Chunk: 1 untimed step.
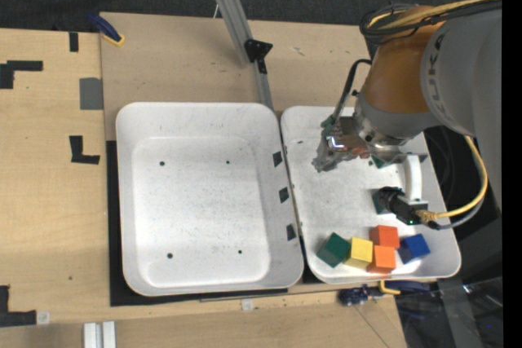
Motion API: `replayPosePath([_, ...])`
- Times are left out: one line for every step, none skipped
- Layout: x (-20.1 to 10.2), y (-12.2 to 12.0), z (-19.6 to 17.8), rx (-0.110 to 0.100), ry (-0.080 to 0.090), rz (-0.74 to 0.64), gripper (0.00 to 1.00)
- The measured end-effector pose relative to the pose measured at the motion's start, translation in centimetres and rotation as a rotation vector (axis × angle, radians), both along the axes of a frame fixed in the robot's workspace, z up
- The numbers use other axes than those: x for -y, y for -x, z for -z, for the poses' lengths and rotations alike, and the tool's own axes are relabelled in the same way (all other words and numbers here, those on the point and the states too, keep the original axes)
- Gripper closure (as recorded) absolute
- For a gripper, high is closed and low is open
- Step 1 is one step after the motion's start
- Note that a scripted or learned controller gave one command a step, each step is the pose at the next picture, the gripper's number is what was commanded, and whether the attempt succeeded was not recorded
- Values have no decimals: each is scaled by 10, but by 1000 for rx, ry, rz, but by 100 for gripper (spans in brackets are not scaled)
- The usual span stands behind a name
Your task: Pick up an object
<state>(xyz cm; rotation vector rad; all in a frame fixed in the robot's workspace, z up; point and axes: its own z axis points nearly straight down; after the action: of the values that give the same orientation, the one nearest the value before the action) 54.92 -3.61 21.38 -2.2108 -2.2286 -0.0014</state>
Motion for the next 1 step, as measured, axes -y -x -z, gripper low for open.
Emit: replayPosePath([-49, -1, -3, -1, 0, 1, 100])
